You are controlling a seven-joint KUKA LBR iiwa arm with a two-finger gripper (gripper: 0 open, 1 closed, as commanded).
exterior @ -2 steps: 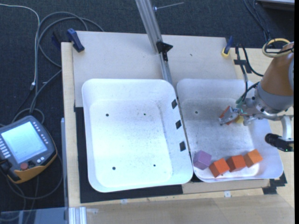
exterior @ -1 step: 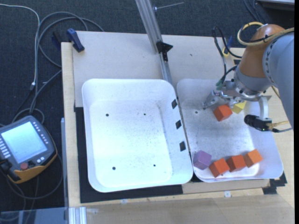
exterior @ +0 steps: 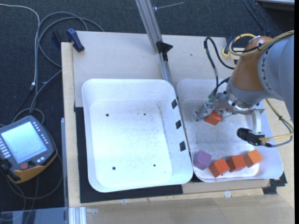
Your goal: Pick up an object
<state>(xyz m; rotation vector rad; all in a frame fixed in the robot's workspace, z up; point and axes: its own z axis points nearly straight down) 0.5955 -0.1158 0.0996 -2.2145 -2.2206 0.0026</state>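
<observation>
My gripper [exterior: 213, 116] hangs over the middle of the right bin [exterior: 205, 139], reaching in from the right. A small orange block [exterior: 214, 119] sits between its fingertips, with the fingers closed against its sides. Along the right bin's front edge lie a purple block [exterior: 202, 159] and three orange blocks [exterior: 218, 167] [exterior: 237, 163] [exterior: 253, 157] in a row. The arm's grey wrist and orange band [exterior: 252, 73] hide the bin's back right part.
The left bin [exterior: 93, 125] lies beside the right one, with black clips on the shared wall [exterior: 178, 124]. An aluminium post [exterior: 150, 22] slants up from behind the bins. Cables [exterior: 212, 64] loop near the wrist. A teach pendant [exterior: 23, 148] rests off the bench at left.
</observation>
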